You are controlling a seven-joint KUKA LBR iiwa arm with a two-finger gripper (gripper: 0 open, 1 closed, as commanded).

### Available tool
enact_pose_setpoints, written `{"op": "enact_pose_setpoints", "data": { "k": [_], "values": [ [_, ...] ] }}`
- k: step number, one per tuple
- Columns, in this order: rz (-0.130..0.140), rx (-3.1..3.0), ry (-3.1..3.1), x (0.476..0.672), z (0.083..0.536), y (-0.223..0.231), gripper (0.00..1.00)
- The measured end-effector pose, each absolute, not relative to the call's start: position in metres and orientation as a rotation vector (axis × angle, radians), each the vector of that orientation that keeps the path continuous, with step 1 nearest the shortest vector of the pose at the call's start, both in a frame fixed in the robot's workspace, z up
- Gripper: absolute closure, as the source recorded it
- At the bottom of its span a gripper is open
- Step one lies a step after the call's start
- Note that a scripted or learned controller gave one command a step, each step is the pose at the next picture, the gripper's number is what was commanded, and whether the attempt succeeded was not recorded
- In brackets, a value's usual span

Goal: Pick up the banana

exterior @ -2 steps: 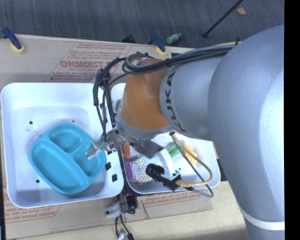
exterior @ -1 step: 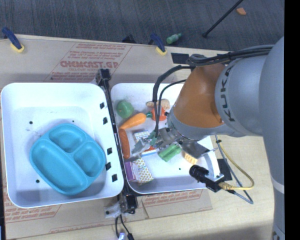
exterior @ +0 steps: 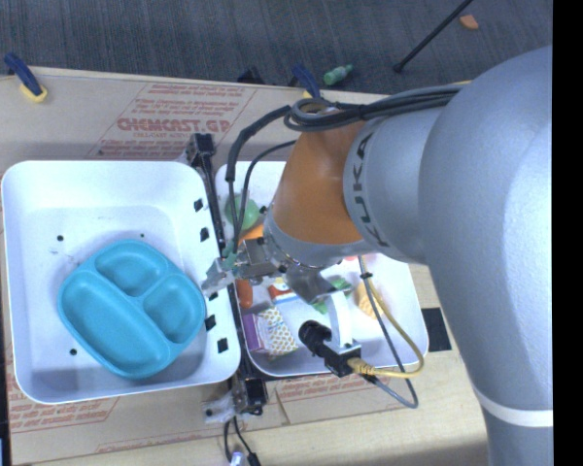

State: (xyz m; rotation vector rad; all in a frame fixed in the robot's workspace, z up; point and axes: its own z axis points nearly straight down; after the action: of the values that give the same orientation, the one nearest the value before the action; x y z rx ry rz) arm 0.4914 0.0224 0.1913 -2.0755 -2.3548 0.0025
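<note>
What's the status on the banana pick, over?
Gripper low over right bin, near the divide. Banana hidden, can't confirm. Arm covers most of that bin; blue tray sits in left bin.

This is a robotics lab or test cell. A large grey industrial arm [exterior: 466,192] with an orange band reaches over a bench [exterior: 97,115] covered in printed cardboard held by blue clamps [exterior: 27,78]. Two white bins [exterior: 19,260] sit side by side, cables trail, and grey carpet lies beyond.
</note>
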Motion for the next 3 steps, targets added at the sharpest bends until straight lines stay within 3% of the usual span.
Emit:
{"op": "enact_pose_setpoints", "data": {
  "k": [1, 2, 3],
  "values": [
    [0.005, -2.150, -2.286, 0.539, 0.191, 0.083, 0.00],
    [0.006, -2.204, -2.235, 0.503, 0.191, 0.010, 0.00],
    [0.002, -2.163, -2.279, 0.543, 0.266, -0.130, 0.00]
  ]
}}
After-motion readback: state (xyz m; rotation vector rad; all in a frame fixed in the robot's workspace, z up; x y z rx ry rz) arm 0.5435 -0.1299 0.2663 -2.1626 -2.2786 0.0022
